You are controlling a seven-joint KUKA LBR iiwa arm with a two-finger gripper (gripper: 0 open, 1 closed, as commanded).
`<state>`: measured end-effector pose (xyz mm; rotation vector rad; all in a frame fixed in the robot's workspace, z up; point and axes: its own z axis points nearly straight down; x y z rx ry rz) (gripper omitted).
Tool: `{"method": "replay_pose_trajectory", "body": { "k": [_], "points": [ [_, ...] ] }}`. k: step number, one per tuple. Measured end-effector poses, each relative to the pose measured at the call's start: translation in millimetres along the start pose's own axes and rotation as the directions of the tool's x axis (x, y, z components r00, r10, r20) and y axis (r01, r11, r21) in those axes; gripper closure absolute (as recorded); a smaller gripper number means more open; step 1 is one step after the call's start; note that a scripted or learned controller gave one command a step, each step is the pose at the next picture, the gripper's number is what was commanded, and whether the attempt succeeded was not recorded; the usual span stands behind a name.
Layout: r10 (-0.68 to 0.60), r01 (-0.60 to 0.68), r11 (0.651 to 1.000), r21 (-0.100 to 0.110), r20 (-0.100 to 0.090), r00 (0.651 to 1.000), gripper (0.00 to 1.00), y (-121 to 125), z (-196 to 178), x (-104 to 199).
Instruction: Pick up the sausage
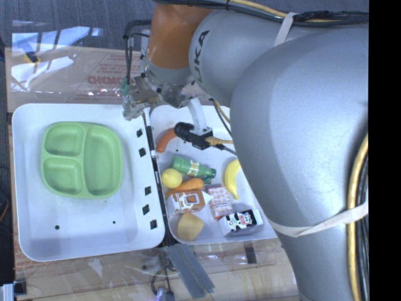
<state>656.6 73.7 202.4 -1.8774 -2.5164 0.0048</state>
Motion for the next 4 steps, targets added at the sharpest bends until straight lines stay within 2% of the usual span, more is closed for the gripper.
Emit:
{"method": "replay_pose_trajectory", "body": {
  "k": [1, 2, 3, 4],
  "points": [
    [0.000, 0.000, 1.000, 0.000, 0.000, 1.000, 0.00, -0.1, 0.1, -0.2],
    [-0.098, 0.098, 0.995, 0.002, 0.000, 0.995, 0.00, 21.4, 61.5, 75.6],
    [-0.267, 0.267, 0.964, -0.005, 0.002, 0.964, 0.00, 24.2, 92.5, 76.4],
    [-0.251, 0.251, 0.968, -0.020, -0.004, 0.968, 0.00, 13.8, 101.1, 33.0]
  ]
}}
